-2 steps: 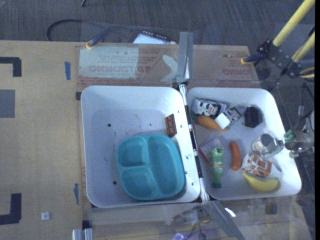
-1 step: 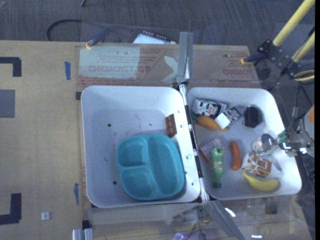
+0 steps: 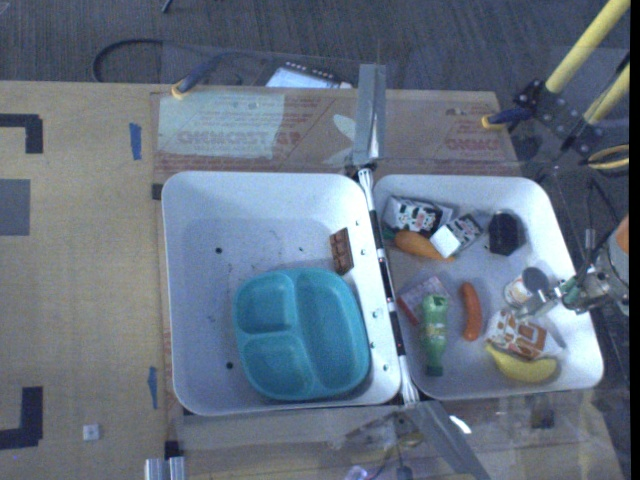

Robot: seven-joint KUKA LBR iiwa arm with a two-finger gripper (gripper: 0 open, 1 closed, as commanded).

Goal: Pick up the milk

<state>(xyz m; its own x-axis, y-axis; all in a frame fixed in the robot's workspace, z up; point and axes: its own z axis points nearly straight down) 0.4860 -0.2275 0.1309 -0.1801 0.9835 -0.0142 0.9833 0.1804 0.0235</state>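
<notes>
Pale wooden table (image 3: pixel 80 268), dark carpet behind it, and two white bins set side by side. The left bin (image 3: pixel 200 228) carries a teal divided plate (image 3: pixel 300 333) and a small brown bar (image 3: pixel 342 250) by the dividing wall. The right bin (image 3: pixel 545 203) is the busy one: carrot (image 3: pixel 418 245), green bottle (image 3: pixel 433 333), red sausage (image 3: pixel 470 310), banana (image 3: pixel 522 369), an orange-and-white pack (image 3: pixel 518 336).

The milk (image 3: pixel 414 213), by my reading, is the black-and-white patterned carton lying at the back left corner of that right bin, just behind the carrot.

The gripper (image 3: pixel 568 293) hovers over the bin's right side, near the orange-and-white pack and well apart from the milk. Open or closed? Too blurred here, I cannot tell. Nothing looks held.

So this is the approach stage, with no pick yet. The next move calls for a traverse across the bin to the back left, then a descent onto the carton that stays clear of the carrot and the bin wall.
</notes>
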